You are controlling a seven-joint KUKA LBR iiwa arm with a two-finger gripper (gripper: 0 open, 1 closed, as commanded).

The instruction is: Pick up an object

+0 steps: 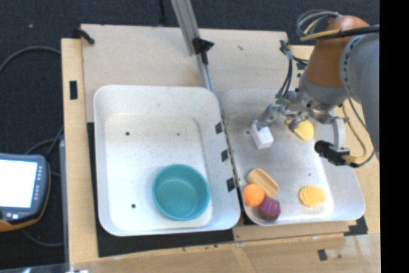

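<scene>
The gripper (273,126) is hanging over the right bin (348,201) — fingers spread wide, gripping nothing — with a white block (262,136) sitting right below it.

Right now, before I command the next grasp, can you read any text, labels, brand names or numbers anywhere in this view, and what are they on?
None can be read.
Handheld screen left of the bench: lit, but washed out white; any text is lost.
Teal bowl, white block, yellow pieces, orange ball, purple piece: no markings visible.
White bins: dark specks, no lettering.
Arm and gripper: no legible label.
</scene>
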